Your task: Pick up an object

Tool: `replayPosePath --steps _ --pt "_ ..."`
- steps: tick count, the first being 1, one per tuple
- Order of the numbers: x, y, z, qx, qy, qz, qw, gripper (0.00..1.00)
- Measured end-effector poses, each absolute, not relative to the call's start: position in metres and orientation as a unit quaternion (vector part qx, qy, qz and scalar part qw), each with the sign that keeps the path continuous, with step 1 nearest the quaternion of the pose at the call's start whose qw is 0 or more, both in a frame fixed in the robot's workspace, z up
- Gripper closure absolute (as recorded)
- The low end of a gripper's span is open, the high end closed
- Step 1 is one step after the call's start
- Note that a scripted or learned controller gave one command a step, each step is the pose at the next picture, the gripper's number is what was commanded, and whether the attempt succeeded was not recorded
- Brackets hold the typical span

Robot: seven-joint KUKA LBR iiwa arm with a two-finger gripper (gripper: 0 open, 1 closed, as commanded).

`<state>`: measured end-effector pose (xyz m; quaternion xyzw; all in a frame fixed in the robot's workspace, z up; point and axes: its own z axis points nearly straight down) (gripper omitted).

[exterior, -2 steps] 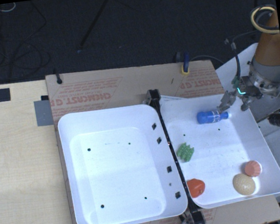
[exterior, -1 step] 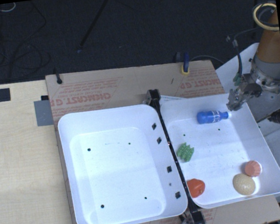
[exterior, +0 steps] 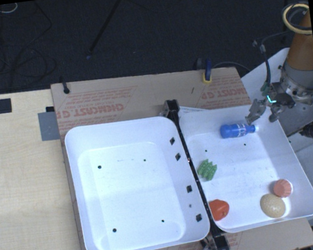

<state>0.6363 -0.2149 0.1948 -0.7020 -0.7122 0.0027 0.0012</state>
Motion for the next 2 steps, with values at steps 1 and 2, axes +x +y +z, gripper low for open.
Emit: replayPosePath --steps 1,2 --pt "0.6368 -0.2154 0.2053 -0.701 -0.713 0.0023 0.001 1.00" --pt "0.6367 -0.2153 0.2048 -0.701 -0.713 0.0028 0.001 0.00"
